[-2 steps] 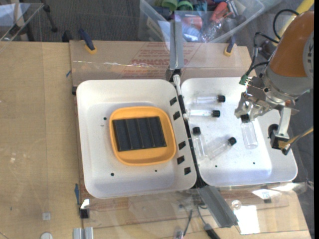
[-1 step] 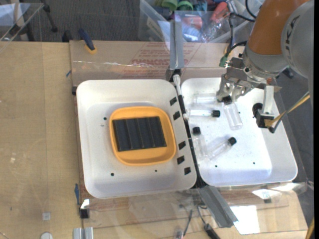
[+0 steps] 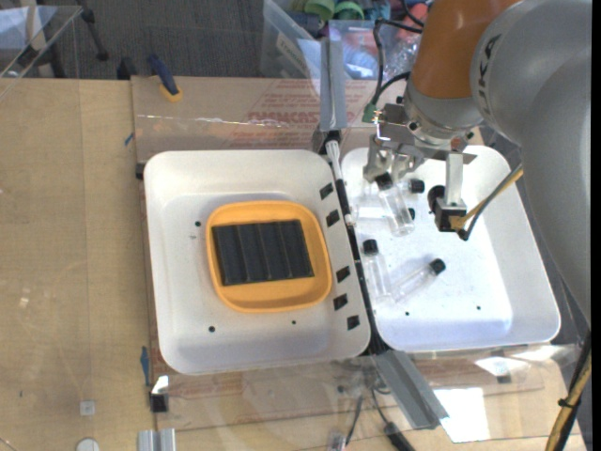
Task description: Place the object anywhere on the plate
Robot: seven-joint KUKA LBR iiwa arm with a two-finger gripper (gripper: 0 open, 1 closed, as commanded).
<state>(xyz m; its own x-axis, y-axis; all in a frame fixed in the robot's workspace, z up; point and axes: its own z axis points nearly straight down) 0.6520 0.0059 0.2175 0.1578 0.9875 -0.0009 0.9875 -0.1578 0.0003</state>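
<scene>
Overhead, the arm [image 3: 488,54] reaches in from the right, its gripper [image 3: 413,172] pointing down over the right bin [image 3: 498,299]; whether the claw is released or clenched cannot be told. Two bins: the left bin [image 3: 178,280] holds one orange plate [image 3: 268,252]. Several clear black-capped vials lie in the right bin; one vial [image 3: 413,275] lies angled, cap toward upper right.

Pincer [image 3: 413,172] sits low in right bin [image 3: 498,308]; clear vials [image 3: 399,280] clutter floor just below it. Divider ridge [image 3: 352,252] stands btwn it & plate [image 3: 268,254], whose top lies open.
</scene>
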